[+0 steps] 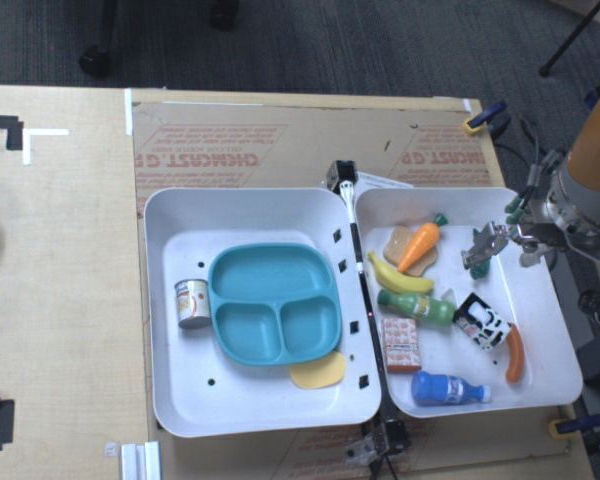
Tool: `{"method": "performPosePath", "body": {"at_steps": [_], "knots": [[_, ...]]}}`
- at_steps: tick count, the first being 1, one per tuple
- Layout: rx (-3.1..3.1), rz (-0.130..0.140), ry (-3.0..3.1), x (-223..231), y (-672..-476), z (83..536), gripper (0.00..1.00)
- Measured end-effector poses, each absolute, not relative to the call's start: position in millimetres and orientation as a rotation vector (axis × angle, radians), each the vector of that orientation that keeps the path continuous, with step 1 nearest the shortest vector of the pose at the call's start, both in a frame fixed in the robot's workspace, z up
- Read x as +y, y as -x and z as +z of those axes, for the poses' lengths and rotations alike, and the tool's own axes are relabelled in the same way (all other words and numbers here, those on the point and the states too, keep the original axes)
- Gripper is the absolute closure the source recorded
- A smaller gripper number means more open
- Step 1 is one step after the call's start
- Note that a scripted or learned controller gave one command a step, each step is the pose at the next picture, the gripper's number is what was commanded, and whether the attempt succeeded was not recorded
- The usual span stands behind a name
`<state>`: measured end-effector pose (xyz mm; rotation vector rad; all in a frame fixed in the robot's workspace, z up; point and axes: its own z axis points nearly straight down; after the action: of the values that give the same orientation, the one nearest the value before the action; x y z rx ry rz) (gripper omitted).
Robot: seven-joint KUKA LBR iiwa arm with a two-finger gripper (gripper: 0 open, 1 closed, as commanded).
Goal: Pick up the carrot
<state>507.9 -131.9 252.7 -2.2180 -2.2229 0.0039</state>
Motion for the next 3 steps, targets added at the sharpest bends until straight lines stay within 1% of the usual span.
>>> {"method": "performPosePath", "body": {"at_steps": [1, 2, 3], "knots": [[-2.063, 0.004, 2.369, -88, -574.8, 191, 0.00], [-1.907, -0.001, 2.500, -114, -604.4, 94, 0.00], [-1.904, -0.001, 2.500, -115, -604.7, 103, 1.00]]}}
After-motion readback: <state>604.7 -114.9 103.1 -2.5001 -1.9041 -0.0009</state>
